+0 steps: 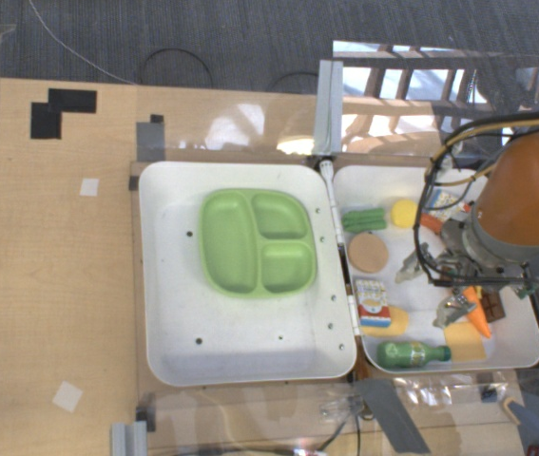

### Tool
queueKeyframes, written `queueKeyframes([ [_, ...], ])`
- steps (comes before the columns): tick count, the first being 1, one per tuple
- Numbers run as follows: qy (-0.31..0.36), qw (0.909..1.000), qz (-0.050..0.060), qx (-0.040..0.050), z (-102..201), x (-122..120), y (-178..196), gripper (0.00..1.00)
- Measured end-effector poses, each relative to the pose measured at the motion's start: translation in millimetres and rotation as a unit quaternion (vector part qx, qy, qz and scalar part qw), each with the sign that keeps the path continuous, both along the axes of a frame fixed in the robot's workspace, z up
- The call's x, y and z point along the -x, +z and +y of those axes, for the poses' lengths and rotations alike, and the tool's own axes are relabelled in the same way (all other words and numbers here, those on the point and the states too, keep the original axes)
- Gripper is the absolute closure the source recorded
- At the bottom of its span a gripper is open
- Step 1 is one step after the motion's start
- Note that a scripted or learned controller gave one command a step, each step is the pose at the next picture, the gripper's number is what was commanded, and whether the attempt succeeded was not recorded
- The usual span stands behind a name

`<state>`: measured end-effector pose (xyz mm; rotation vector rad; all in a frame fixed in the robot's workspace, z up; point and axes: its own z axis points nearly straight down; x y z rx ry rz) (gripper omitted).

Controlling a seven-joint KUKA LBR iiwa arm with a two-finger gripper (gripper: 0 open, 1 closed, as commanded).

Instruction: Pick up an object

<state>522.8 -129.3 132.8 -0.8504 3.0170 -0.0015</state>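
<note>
My gripper hangs low in the right bin, under the grey wrist and its orange band. It sits over the bin's middle, just left of an orange carrot and a yellow cheese wedge. A tan round disc and a small white carton lie to its left. A green bottle lies along the bin's front. The arm hides whatever is directly beneath the wrist.
The left bin holds a green divided plate. At the back of the right bin lie a green vegetable, a yellow piece and a red-orange piece. Black cables loop beside the arm.
</note>
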Motion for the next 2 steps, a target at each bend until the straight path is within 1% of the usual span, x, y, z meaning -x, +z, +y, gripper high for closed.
queueKeyframes([
  [1,-0.016,0.9999,-0.004,0.0009,-30,-96,-43,0.00],
  [2,0.037,0.9993,-0.003,0.0017,-77,-95,-44,0.00],
])
